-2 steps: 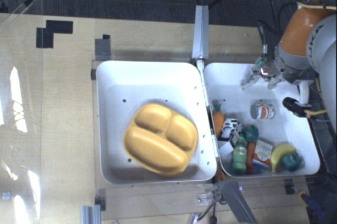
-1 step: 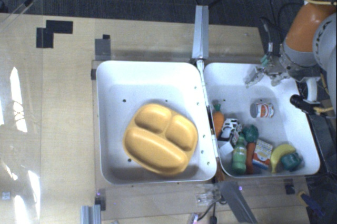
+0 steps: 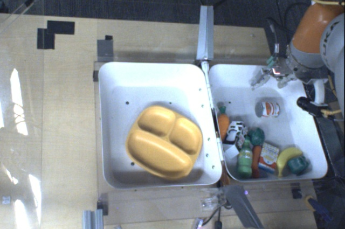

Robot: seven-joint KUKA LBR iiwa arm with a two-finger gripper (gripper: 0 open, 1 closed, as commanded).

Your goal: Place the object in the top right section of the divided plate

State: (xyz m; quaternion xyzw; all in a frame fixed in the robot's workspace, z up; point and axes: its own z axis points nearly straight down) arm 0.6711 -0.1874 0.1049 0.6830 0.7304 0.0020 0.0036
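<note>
A yellow divided plate (image 3: 164, 140) lies in the left bin (image 3: 116, 93), with two small sections at its far side and one long section nearer the camera. My gripper (image 3: 273, 78) hangs over the far end of the right bin (image 3: 232, 80), open, with nothing between its fingers. Just below it a small can (image 3: 268, 109) lies on its side. The other objects are piled at the near end of the right bin.
The pile holds an orange carrot (image 3: 223, 125), a black-and-white toy (image 3: 235, 132), a green bottle (image 3: 245, 160), a teal piece (image 3: 256, 136), a small carton (image 3: 268, 157) and a banana (image 3: 287, 157). A metal rail (image 3: 205, 34) divides the bins.
</note>
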